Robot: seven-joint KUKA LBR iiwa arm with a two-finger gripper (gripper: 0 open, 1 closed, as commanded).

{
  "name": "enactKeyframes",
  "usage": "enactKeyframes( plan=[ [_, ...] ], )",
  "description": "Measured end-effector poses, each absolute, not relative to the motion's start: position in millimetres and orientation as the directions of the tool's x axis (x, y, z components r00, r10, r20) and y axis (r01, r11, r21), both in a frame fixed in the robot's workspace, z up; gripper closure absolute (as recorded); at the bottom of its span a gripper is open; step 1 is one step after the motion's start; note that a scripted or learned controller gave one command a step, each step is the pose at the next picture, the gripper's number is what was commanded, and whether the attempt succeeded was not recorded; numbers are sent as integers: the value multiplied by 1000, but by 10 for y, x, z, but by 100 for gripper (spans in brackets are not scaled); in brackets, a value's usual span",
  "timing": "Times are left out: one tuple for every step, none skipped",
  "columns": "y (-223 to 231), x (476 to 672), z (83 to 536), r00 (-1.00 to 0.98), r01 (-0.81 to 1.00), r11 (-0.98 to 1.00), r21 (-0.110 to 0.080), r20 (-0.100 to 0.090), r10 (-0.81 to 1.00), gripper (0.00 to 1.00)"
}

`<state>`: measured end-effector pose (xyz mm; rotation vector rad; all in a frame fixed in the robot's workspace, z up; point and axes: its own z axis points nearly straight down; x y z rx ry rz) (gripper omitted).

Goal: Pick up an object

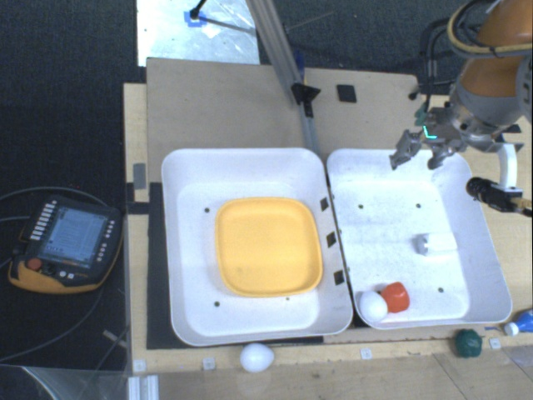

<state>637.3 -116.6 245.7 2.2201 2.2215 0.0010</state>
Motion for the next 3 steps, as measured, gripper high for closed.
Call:
enactKeyframes(
  plan=[
    [-1166, 6373, 2457, -1, 1000, 1, 1, 0, 1000, 0],
    [-1144, 6466, 1949, -1, 1000, 1, -3, 0, 1000, 0],
    [-1138, 6453, 1321, 0, 1000, 0, -4, 1, 1000, 0]
  ],
)
